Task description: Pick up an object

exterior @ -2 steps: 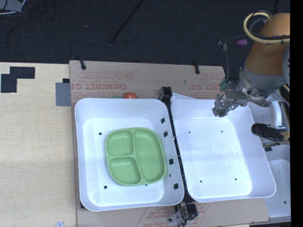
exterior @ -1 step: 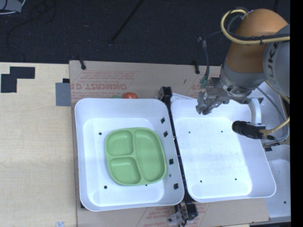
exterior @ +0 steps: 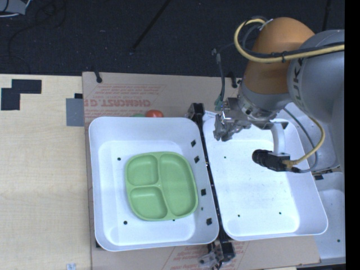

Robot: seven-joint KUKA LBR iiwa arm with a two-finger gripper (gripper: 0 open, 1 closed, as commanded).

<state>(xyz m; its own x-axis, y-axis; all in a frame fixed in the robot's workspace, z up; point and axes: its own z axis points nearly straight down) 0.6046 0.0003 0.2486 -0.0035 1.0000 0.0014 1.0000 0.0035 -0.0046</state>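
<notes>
A light green divided plate (exterior: 161,185) lies flat on the floor of the left bin (exterior: 107,134), slightly right of the bin's middle. It is a rounded rectangle with three compartments: two at the far end, side by side, and one at the near left, with the right far compartment running down the right side. Its long axis runs from far to near, tilted a little so the far end leans left and the near end leans right. It sits open side up and clear of all four bin walls.

The right bin (exterior: 264,212) shares a black clamped divider (exterior: 205,167) with the left one. The gripper (exterior: 225,129) hangs over the far left corner of the right bin, near the divider, well apart from the plate. Its fingers point down and are too small and cluttered against the wrist hardware to tell whether they stand wide or narrow; nothing is seen between them. A black cylindrical fitting (exterior: 271,160) with a yellow cable hangs off the wrist over the right bin.

Beyond the far wall of the left bin, a small red-orange round object (exterior: 154,114) rests on the cardboard sheet (exterior: 140,97) under the bins. The divider and the raised bin walls stand between gripper and plate.
</notes>
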